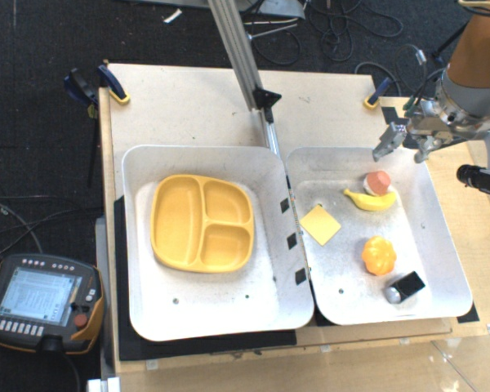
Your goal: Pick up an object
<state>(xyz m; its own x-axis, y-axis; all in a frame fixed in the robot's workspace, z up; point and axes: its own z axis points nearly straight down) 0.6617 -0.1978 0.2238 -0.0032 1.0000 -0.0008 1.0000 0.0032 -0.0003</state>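
The right bin [441, 243] holds a yellow banana [370, 200], a small red-and-white object [379, 182] touching its far side, a flat yellow square [320, 224], an orange-yellow pepper-like fruit [379, 255] and a black-and-silver object [404, 287] near the front. My gripper [404, 146] hangs over the far right corner of this bin, just beyond the red-and-white object. Its two fingers are spread apart with nothing between them.
A yellow divided plate [202, 221] lies in the left bin [143, 300]. A slanted metal pole [241, 51] rises from between the bins at the back. Clamps sit at the bench's far corners [114, 84]. A teach pendant [37, 300] rests on the floor at left.
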